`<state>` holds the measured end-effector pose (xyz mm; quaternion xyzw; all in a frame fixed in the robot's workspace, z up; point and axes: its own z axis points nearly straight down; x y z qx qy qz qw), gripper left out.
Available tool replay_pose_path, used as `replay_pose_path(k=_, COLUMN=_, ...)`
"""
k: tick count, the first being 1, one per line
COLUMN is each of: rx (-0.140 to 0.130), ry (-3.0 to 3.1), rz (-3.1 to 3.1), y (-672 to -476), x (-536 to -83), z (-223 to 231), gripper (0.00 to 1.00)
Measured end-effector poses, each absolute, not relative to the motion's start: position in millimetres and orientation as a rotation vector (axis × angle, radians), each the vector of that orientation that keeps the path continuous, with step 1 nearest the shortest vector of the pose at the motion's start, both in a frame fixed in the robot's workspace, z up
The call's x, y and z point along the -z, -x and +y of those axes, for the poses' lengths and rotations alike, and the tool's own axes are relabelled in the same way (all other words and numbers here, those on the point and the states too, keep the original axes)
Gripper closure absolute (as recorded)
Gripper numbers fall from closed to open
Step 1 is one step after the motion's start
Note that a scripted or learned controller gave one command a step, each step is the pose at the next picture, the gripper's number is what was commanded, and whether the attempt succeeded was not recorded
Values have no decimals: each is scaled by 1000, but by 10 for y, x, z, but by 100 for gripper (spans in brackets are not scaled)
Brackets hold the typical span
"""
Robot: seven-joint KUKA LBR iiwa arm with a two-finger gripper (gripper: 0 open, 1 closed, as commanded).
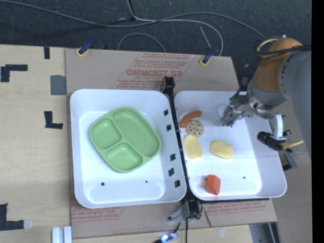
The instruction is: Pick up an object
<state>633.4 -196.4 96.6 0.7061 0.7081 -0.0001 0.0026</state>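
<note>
White plastic, two shallow bins side by side on my feed: the left bin (81, 151) carries a pale green three-compartment plate (125, 138), tilted slightly on the bin floor. In the right bin (268, 184) I see a reddish sausage-shaped toy (190, 117) near its eleven o'clock corner, a round speckled cookie (194, 129) just below it, a pale yellow lump (192, 147) at nine o'clock, a second yellow oval piece (221, 149) near centre, and an orange-red wedge (213, 184) toward six o'clock. The arm's two-finger gripper (229, 116) sits low at about one o'clock in that bin, apart from every item; I cannot tell whether it is spread or pressed together.
</note>
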Motion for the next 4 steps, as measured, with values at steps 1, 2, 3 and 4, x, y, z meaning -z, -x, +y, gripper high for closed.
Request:
replay_pose_path(k=1, rx=-3, ry=-2217, rz=2221, y=-6431, x=-1547, z=-1974, gripper=100)
replay_pose_path(k=2, rx=-3, ry=-2217, rz=2220, y=-6446, x=-2017, z=-2049, gripper=100)
replay_pose_path(k=3, rx=-3, ry=-2216, rz=2221, y=-6389, x=-2574, z=-1968, gripper=100)
replay_pose_path(k=4, rx=0, ry=-2216, rz=2230, y=-6338, x=-2623, z=-1377, gripper=100)
